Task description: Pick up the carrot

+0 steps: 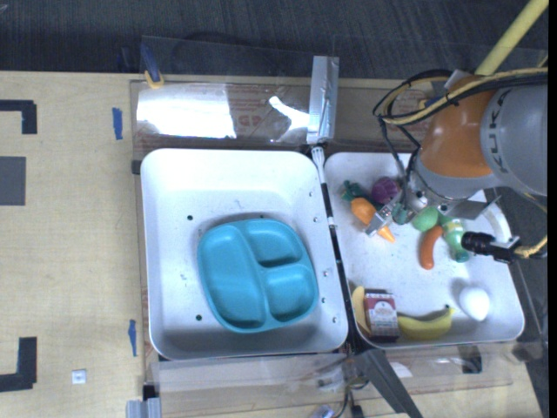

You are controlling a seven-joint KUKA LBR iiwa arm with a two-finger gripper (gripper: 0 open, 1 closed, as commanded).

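Note:
The carrot (361, 208) lies in the right bin (500, 325) near its upper left corner. It is orange, with green leaves pointing up-left and its thin tip pointing down-right. My gripper (380, 225) is down on the carrot's lower half and hides part of it. The carrot's tip pokes out just past the gripper. The grey arm with its orange band (452, 142) reaches in from the upper right.
Around the gripper lie a purple vegetable (385, 187), a green item (426, 219), an orange-red pepper (427, 249) and a green-yellow piece (454, 238). An egg (474, 303), a banana (424, 324) and a red box (379, 312) sit along the front wall. The left bin (165, 181) holds a blue divided tray (258, 273).

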